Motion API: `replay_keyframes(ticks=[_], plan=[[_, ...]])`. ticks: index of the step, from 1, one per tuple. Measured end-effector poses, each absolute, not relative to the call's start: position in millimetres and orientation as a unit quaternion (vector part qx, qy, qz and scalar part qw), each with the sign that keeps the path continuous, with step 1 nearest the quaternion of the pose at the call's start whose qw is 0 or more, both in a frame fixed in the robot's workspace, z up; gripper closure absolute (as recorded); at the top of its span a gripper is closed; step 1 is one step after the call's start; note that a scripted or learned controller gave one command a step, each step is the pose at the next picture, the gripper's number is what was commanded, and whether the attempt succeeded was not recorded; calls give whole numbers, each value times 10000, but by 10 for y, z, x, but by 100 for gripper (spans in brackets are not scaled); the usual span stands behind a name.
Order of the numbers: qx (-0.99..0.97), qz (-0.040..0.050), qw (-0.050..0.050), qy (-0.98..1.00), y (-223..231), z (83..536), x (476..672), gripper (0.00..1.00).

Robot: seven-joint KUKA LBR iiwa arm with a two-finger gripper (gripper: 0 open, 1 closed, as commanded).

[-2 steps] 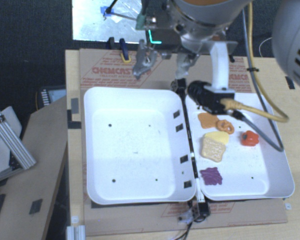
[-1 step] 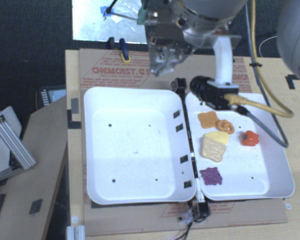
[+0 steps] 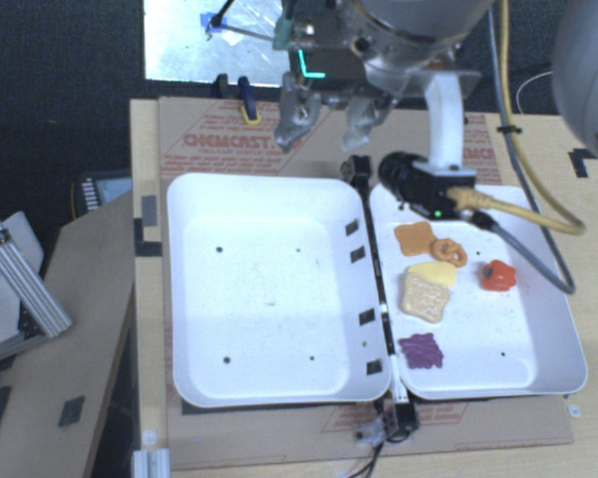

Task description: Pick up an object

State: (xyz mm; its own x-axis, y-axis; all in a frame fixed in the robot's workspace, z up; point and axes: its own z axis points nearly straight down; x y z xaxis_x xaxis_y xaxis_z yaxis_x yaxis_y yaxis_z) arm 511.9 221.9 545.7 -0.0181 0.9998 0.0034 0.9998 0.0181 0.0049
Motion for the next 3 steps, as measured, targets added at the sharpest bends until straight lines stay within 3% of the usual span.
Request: replay_keyframes(ticks=[1,2,3], plan=[[6988,43,9,7153,2222,5571,5122,100],[6982,38,7,7159,2223,5566,5121,0],[6965,54,11,7176,2225,5682,5123,100]])
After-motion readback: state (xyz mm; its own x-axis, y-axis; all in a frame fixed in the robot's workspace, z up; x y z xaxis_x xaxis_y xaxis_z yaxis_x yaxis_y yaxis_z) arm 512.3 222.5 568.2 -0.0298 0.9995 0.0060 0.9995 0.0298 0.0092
